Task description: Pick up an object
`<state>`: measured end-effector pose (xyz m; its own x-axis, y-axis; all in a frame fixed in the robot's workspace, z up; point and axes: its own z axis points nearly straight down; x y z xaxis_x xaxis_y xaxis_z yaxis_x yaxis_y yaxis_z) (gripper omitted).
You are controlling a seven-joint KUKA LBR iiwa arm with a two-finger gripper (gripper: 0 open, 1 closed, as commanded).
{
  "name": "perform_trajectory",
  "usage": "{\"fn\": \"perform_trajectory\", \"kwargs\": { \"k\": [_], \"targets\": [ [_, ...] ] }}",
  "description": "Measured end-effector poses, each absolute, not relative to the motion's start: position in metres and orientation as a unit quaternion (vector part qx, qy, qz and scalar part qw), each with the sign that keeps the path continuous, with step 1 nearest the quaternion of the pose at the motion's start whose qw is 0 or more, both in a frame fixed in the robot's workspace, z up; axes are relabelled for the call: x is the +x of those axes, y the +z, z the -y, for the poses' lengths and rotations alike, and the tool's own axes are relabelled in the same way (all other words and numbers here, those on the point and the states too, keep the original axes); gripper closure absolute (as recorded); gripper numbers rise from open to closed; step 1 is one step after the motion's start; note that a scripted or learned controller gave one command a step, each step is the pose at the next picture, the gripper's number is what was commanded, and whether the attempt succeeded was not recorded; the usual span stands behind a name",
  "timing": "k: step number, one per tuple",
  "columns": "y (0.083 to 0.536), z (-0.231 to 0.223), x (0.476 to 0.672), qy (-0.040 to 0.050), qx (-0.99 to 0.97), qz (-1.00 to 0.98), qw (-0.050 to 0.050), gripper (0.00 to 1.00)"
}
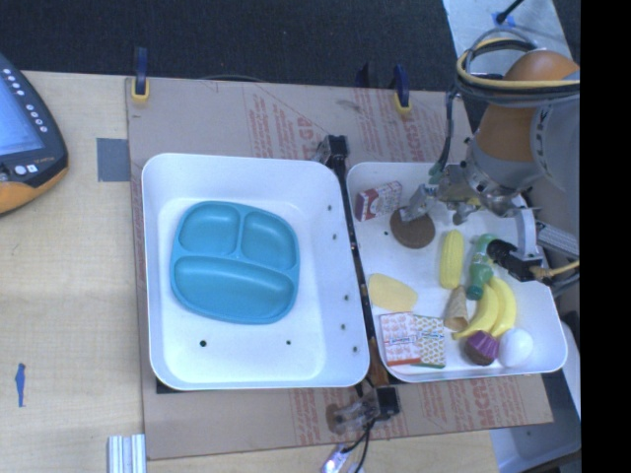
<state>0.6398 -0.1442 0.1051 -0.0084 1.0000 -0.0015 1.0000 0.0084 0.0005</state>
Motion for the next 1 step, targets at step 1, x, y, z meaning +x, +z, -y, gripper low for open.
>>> {"fn": "perform_trajectory", "kwargs": {
  "k": [1],
  "targets": [
    [0.0904,0.1459,0.5845,-0.0036,0.706,-0.708,-0.004,0.0]
  ]
}}
